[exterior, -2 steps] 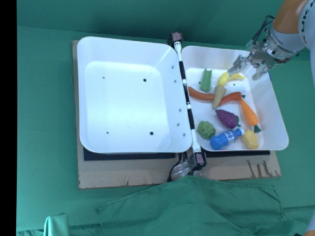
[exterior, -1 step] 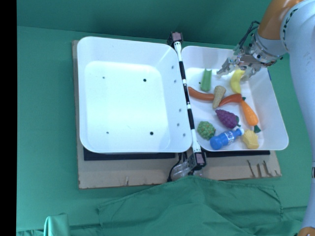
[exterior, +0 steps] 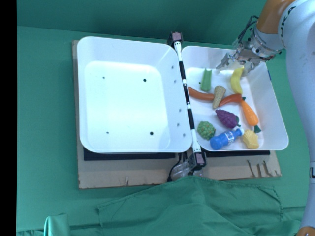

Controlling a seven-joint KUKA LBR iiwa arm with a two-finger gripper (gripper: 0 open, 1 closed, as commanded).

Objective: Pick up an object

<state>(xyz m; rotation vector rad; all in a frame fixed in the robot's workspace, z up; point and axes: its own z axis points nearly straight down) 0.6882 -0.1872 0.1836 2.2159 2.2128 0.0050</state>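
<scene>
The pincer [exterior: 237,61] hangs over the far end of the right bin [exterior: 275,112], its fingers spread apart with nothing between them. Just below it lies a yellow banana [exterior: 237,80], with a green vegetable [exterior: 206,79] off to its left. Further toward the near rim sit a cone [exterior: 218,96], a red sausage [exterior: 201,94], a red chilli [exterior: 230,100], an orange carrot [exterior: 249,113], purple grapes [exterior: 227,117], a green knobbly fruit [exterior: 206,130], a blue bottle [exterior: 226,138] and a yellow fruit [exterior: 250,139]. Far left stands the left bin [exterior: 98,48].
</scene>
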